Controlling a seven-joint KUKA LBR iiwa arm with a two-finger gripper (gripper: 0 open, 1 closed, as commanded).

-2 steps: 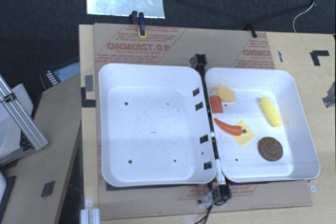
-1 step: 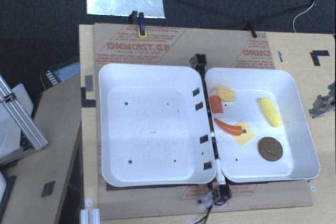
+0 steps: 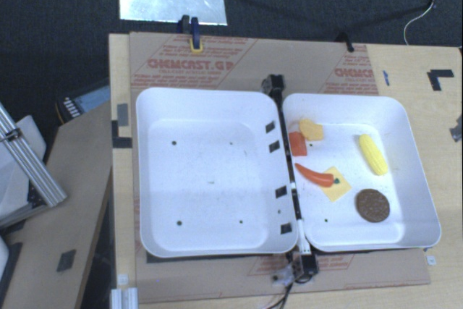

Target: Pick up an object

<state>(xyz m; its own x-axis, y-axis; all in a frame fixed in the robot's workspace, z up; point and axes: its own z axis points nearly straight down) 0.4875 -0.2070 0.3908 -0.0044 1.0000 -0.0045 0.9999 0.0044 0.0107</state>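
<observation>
Nearest the camera in the right bin (image 3: 416, 155) lies a brown round cookie (image 3: 372, 205), flat on the floor near the front wall, well apart from its neighbours and so probably the easiest thing to pick up. Just beside it sits a yellow cheese slice (image 3: 337, 186) with a red chili pepper (image 3: 315, 174) lying partly over its edge, which I judge would make either awkward to take alone. Farther back, a corn cob (image 3: 372, 153) lies by itself toward the right wall, while a red block (image 3: 297, 143) and a yellow chunk (image 3: 312, 129) crowd the dividing wall. All the pieces are loose and scattered, likely dropped in. Beside it stands the left bin (image 3: 155, 108), both on the cardboard-covered surface (image 3: 217, 61). I cannot tell the tool's state.
</observation>
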